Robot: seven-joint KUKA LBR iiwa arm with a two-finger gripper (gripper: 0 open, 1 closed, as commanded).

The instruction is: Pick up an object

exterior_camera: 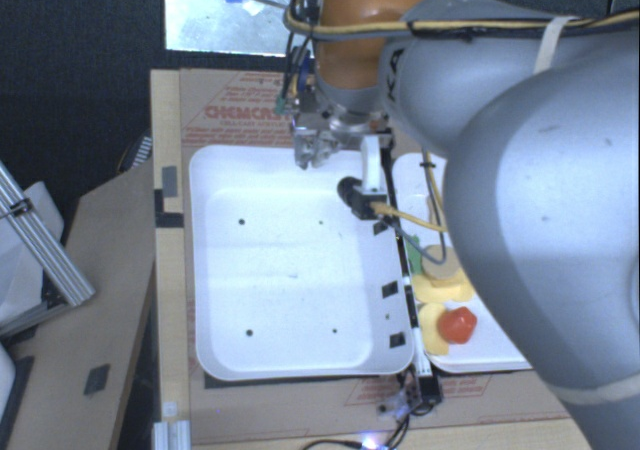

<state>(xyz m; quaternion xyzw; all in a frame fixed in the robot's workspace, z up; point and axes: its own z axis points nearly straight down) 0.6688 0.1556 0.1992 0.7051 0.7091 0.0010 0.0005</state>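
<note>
Gripper [314, 153] hangs near the top middle of the frame, over the far rim of the left bin [215, 358]. It is small and blurry, so I cannot tell how it is set, and nothing can be seen in it. At the lower right, the right bin [480, 360] holds a red object [457, 324] touching some yellow objects [440, 293]. The big grey arm [520, 168] covers most of that bin.
</note>
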